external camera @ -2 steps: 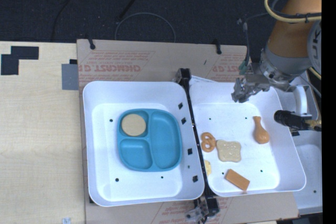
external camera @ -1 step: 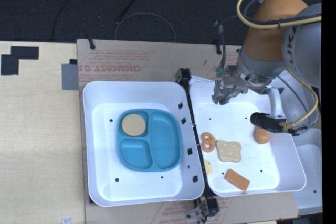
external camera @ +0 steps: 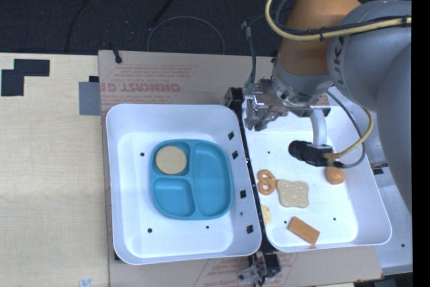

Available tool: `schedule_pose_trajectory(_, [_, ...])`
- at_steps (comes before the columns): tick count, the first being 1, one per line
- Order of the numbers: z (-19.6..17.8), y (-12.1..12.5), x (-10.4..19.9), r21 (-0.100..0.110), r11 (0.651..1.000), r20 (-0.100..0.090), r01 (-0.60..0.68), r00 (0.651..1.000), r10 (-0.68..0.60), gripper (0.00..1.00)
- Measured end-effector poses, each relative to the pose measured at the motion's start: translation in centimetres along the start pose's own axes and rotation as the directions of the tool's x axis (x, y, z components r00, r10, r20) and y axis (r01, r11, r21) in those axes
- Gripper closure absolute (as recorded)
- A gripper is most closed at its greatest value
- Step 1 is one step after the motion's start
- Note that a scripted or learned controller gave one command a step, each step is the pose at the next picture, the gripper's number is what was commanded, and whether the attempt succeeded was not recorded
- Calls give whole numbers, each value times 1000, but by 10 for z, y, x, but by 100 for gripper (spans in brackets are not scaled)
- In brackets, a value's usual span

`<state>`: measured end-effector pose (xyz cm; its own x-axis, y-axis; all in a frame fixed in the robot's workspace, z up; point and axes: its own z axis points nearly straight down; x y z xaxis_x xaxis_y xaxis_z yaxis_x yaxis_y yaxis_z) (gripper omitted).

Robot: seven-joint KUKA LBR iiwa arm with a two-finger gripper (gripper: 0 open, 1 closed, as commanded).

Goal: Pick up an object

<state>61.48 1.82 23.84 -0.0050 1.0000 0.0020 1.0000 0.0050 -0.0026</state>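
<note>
Camera view: the hand (external camera: 263,111) hangs over the right bin's (external camera: 366,212) far left corner; its state cannot be told. Pretzel (external camera: 266,181), toast (external camera: 293,193) and cracker (external camera: 304,230) lie nearer.

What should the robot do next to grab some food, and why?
Probably move the pincer toward the near side of the right bin. It sits by that bin's far edge, while the pretzel, toast slice and orange block lie nearer the front.
</note>
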Motion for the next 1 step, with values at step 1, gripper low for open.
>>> schedule_pose_trajectory(1, [7, 4, 62, 0, 1000, 0, 0, 1000, 0, 100])
